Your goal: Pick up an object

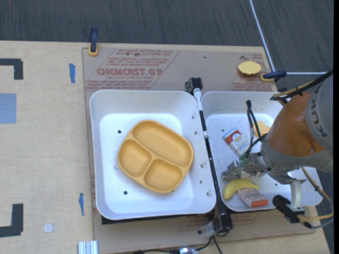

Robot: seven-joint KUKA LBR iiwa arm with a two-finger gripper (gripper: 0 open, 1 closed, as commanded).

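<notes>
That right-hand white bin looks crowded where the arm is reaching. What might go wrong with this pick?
The gripper sits low in the right-hand shallow white bin, just above the yellow banana. The banana lies against a small red and white box, so closing might catch both or push one aside. A small white carton with red print lies close behind and could be nudged. The banana's curved skin might also slip free.

Light wood bench (42,157) with a brown board (153,70) on top. Two white bins sit side by side on the board: left bin (100,157), right bin (214,102). Blue-handled clamps at the board's back corners (93,40) (273,75). Blue tape strips (72,73) and black marks (15,67) on the wood.
</notes>
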